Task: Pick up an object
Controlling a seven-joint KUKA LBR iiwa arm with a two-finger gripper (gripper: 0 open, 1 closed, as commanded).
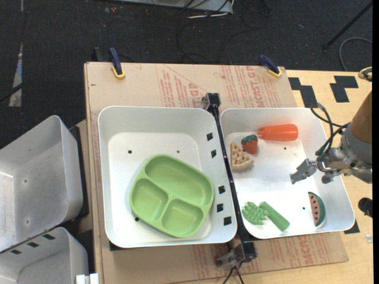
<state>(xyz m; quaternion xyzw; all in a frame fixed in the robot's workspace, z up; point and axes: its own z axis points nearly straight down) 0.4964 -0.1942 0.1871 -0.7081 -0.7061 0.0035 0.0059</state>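
The right bin (284,114) holds an orange carrot (278,132), a small red strawberry (250,143), a tan waffle piece (240,157), a green leafy toy (265,213) and a watermelon slice (318,208). My gripper (314,174) hangs over the right side of this bin, above bare white floor between the carrot and the watermelon slice. Its fingers (301,171) are spread open with nothing between them.
A green divided plate (172,195) lies in the left bin (118,158). A black divider with clamps (222,176) runs between the bins. More white bins (35,176) stand off the bench at the left. Blue-and-yellow clamps (116,63) hold the bench's far edge.
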